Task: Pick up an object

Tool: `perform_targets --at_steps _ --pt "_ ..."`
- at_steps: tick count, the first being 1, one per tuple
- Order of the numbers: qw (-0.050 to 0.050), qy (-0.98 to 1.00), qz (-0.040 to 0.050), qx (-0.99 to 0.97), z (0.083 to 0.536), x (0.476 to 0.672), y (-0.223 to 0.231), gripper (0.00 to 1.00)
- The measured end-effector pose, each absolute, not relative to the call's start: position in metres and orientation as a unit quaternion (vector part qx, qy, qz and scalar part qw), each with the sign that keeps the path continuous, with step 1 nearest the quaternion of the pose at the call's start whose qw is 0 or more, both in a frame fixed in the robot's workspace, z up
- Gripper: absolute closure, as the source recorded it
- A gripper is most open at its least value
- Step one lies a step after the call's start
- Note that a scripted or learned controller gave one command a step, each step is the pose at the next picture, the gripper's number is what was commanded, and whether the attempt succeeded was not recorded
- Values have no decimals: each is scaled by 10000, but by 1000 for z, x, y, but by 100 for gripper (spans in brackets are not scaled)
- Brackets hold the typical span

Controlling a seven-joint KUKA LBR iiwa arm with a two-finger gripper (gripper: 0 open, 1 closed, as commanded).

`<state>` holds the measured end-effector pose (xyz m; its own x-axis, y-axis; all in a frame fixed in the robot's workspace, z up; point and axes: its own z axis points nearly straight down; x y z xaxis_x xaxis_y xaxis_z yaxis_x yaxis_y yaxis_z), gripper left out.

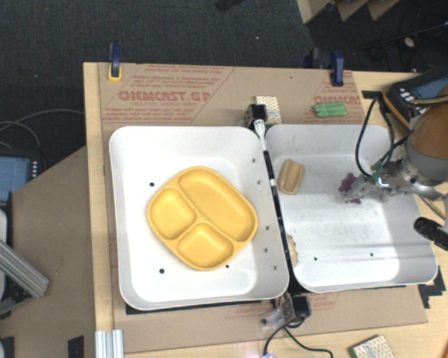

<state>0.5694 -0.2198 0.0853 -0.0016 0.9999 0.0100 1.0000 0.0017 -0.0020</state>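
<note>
Two shallow white bins sit side by side on the desk (172, 95); the left bin (127, 200) carries a yellow divided plate (201, 216) with three compartments, lying flat near the bin's middle, its long axis running from far left to near right; the right bin (358, 252) holds a tan block (290, 177) close to its far left corner, just beside the wall shared with the left bin, its long axis running roughly near to far with a slight tilt; further right in the same bin lies a small purple thing (349, 186), too small and blurred to name or to tell which way it points.

The arm reaches in from the right, and the hand (378, 184) sits low over the right bin, just to the right of the purple thing, perhaps touching it; I cannot tell how far open the hand is, nor whether it has hold of anything.

On the bare desk beyond the right bin lies a small green thing (330, 110), its long axis left to right.
</note>
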Motion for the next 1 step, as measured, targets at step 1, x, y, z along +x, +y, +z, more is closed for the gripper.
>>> perform_targets --at_steps 1 --pt "-24 -7092 -17 -7050 85 620 -173 0"
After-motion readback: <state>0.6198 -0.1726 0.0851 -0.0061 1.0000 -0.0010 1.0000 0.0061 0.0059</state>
